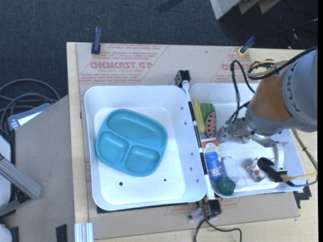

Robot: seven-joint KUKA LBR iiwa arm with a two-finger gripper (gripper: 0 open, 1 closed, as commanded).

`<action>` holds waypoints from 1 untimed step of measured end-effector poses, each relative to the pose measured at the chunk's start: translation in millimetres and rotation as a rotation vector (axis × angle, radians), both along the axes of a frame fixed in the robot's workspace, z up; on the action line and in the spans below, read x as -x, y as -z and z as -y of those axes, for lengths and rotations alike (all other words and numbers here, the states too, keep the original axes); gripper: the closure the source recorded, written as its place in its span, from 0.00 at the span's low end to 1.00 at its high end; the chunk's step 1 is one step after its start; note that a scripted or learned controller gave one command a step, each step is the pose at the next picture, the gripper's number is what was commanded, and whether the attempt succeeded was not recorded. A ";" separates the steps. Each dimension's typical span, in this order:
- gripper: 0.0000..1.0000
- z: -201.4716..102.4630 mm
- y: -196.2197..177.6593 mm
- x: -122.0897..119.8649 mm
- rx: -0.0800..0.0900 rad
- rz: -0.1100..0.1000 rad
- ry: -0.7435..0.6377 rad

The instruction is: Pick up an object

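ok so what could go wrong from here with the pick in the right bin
1. The watermelon slice, blue bottle and green round thing crowd along the left wall of the right bin. A grasp there may hit the wall or catch two things at once.
2. The gripper seems to sit beside the slice, above bare floor, so closing here may catch nothing.

Robotics laboratory: a grey and orange arm (285, 97) stands over two white bins (108, 185) on a printed-paper-covered bench (126, 69) with a blue clamp (96, 39) at its edge; loose cables (25, 92) lie on dark carpet (50, 14) beside it
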State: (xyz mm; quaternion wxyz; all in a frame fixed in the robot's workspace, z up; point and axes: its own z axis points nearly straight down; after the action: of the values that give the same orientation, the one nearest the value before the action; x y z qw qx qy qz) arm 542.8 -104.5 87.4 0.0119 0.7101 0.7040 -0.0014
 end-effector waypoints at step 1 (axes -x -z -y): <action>0.00 19.3 2.9 -92.5 -0.019 -0.018 -0.008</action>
State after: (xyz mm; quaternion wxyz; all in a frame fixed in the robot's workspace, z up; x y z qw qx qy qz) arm 635.4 -123.8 84.5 -0.0012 0.7072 0.7070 -0.0008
